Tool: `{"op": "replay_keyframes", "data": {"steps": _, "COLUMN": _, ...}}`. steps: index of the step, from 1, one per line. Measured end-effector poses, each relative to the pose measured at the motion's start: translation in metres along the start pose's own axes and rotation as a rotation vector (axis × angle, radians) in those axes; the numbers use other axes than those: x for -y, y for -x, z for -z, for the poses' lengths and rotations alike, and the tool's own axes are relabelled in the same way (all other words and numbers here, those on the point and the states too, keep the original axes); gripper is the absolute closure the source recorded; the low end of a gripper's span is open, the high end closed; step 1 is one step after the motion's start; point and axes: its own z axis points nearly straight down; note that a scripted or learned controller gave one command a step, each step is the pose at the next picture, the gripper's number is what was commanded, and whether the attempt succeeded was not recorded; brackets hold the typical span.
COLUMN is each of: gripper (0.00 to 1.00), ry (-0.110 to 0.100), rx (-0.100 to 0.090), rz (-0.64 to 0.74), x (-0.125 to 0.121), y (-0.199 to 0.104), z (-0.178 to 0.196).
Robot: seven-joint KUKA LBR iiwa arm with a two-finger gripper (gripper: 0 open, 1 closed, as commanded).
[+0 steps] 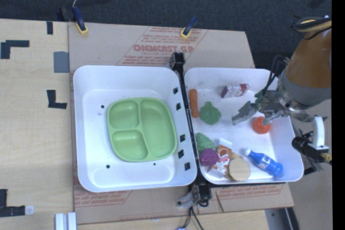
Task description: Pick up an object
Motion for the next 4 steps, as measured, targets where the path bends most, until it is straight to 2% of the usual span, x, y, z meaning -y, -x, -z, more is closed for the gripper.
{"op": "replay_keyframes", "data": {"steps": 1, "gripper": 0.00, "ry": 0.009, "rx": 0.002, "rz": 0.001, "x": -0.058, "y": 0.013, "z": -0.133}}
{"op": "replay_keyframes", "data": {"steps": 2, "gripper": 0.00, "ry": -0.006, "rx": 0.007, "rz": 0.000, "x": -0.134, "y": -0.030, "z": -0.134}}
{"op": "replay_keyframes", "data": {"steps": 3, "gripper": 0.00, "ry": -0.028, "rx": 0.011, "rz": 0.000, "x": -0.151, "y": -0.027, "z": -0.135}}
{"op": "replay_keyframes", "data": {"steps": 4, "gripper": 0.00, "ry": -0.025, "rx": 0.013, "rz": -0.001, "x": -0.151, "y": -0.027, "z": -0.135}}
